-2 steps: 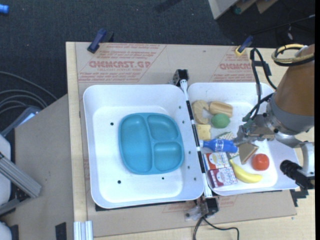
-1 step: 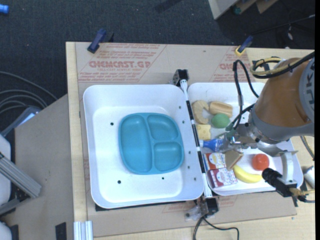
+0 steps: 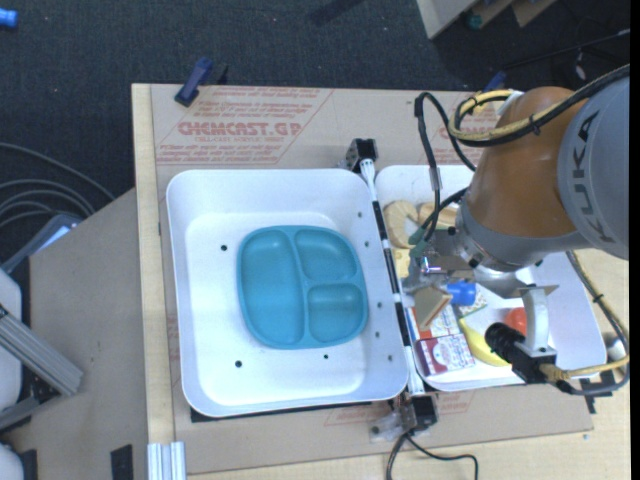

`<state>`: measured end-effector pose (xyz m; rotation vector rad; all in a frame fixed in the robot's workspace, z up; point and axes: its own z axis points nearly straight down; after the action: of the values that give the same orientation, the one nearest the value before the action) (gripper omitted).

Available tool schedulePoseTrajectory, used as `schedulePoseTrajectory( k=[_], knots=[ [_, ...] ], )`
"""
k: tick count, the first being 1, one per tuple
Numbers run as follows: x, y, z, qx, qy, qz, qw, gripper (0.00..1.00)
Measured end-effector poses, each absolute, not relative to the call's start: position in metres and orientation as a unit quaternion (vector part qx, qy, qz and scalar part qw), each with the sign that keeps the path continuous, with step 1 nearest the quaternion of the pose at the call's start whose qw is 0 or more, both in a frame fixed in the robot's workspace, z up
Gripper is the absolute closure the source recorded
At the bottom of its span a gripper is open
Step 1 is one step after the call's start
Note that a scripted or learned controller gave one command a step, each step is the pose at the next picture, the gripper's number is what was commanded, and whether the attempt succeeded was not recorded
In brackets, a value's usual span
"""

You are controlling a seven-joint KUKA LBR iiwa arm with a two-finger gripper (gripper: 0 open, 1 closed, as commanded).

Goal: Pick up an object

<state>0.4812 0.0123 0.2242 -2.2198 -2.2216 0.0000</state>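
Note:
The right bin (image 3: pixel 590 343) holds a heap of small objects: a yellow banana-like piece (image 3: pixel 479 340), a red-orange item (image 3: pixel 516 320), a small blue object (image 3: pixel 461 293), a brown wedge (image 3: pixel 432 308), a red and white packet (image 3: pixel 446 354) and a tan object (image 3: pixel 402 224). The arm's orange band (image 3: pixel 520 168) and grey wrist hang low over this bin. My gripper (image 3: pixel 438 271) points down into the heap near the blue object and the brown wedge, mostly hidden under the wrist. I see no object lifted.
The left bin (image 3: pixel 200 208) holds a blue divided plate (image 3: pixel 300 286). A black clamp bar (image 3: pixel 385 258) runs along the seam between the bins. Cables (image 3: pixel 435 148) loop off the arm. A blue clip (image 3: pixel 194 81) lies on the cardboard at the back.

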Motion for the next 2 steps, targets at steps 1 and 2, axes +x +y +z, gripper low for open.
schedulePoseTrajectory(
  k=[1, 2],
  knots=[
    [0.545, -0.041, 0.184, -0.707, -0.707, 0.0002, -0.001, 1.00],
    [0.505, -0.013, 0.228, -0.707, -0.707, 0.0005, 0.001, 1.00]
  ],
)
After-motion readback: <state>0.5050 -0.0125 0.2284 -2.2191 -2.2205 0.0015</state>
